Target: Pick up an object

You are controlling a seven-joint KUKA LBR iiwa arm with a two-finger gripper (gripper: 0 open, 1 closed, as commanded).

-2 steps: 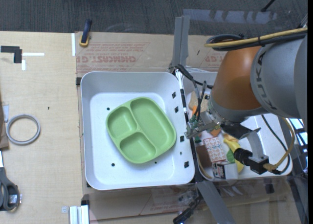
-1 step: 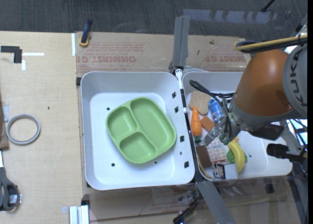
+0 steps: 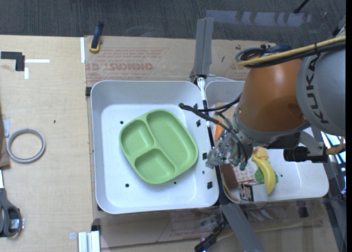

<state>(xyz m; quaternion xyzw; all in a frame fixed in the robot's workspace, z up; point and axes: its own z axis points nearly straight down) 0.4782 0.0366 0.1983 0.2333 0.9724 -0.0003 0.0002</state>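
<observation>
A green divided plate point(image 3: 159, 145) lies in the left white bin point(image 3: 104, 152). In the right white bin point(image 3: 308, 182) I see a yellow banana point(image 3: 265, 169), a brown and white packet point(image 3: 242, 184) beside it and a small orange item point(image 3: 219, 131) near the dividing wall. The grey arm with its orange band point(image 3: 272, 99) hangs over the right bin and hides much of it. My gripper point(image 3: 224, 155) is low at the left side of the right bin, by the wall between the bins, just left of the banana and above the packet.
On the wooden bench to the left lie a grey tape ring point(image 3: 25, 145) and scissors point(image 3: 8, 220). A blue and yellow clamp point(image 3: 97, 36) sits at the cardboard's far edge. Black cables point(image 3: 198, 112) trail over the plate's right corner.
</observation>
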